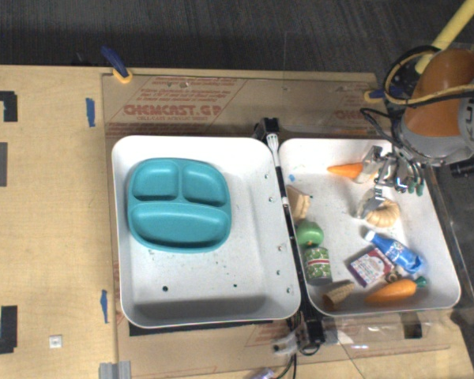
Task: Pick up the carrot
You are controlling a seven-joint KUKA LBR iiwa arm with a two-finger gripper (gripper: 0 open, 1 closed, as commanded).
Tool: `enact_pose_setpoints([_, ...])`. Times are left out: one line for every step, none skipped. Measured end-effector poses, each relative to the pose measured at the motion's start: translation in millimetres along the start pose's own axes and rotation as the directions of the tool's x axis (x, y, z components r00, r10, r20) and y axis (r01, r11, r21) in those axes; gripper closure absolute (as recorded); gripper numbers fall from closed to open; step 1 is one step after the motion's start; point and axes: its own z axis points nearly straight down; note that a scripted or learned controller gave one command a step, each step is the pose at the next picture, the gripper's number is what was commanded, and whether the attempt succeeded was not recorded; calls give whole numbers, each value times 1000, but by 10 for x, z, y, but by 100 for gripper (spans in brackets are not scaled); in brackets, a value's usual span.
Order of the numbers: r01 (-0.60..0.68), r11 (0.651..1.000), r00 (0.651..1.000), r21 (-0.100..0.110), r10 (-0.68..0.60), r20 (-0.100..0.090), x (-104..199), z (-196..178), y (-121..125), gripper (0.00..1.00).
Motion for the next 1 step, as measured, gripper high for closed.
enact_pose_setpoints([-140,990,990,-2,140,-21,-40,3,43,0])
